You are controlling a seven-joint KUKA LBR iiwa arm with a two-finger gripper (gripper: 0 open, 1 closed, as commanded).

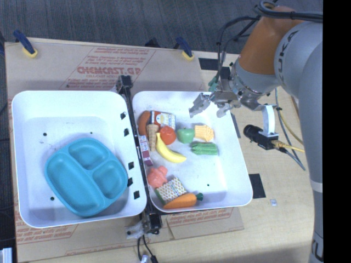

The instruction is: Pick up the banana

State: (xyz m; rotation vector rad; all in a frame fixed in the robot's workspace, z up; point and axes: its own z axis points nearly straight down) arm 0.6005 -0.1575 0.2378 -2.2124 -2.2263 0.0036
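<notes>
Reaching in from the right, the grey arm (290, 43) hangs over the far right part of the right bin (233, 171), while the left bin (22, 147) holds a blue divided plate (85, 174). Banana (167, 151) lies mid-bin, left and near of the gripper (211, 107), whose fingers look spread apart with nothing between them. Risk, as I judge it: the banana touches a red tomato (168, 135) and sits just beside a green piece (185, 135), so a descending finger could land on a neighbour or nudge the curved fruit aside.
</notes>
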